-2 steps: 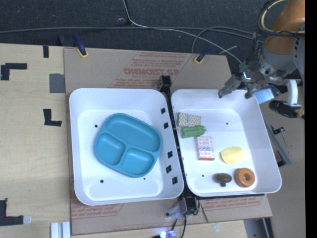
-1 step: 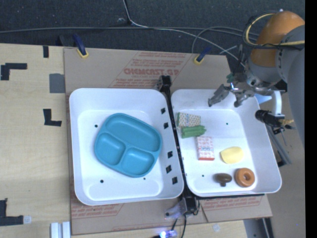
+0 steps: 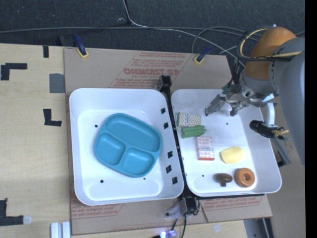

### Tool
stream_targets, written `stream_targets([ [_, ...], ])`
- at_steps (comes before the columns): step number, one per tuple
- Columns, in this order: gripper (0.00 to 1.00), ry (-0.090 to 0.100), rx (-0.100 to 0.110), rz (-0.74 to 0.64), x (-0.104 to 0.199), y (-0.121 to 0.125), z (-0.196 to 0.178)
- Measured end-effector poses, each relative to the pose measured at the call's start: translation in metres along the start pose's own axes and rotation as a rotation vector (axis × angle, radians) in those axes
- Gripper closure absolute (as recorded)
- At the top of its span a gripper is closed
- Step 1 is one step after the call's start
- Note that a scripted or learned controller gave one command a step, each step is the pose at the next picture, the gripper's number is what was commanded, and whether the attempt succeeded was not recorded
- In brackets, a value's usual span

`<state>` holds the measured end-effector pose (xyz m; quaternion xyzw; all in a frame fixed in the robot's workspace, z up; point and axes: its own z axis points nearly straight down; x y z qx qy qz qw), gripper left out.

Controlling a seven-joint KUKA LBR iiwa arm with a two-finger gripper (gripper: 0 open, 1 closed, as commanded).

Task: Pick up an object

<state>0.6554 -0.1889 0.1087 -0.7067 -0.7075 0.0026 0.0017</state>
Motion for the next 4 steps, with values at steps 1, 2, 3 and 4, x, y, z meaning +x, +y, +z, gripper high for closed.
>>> stream_targets([
  [1,0.00,-0.002,-0.005,-0.001,0.001,0.000,0.025],
  [2,1.00,-0.004,-0.010,-0.003,0.001,0.002,0.012],
  [3,1.00,0.000,-0.009,0.000,-0.004,-0.002,-0.034],
  [4,1.00,0.000,-0.011,-0.001,0.002,-0.006,-0.094],
])
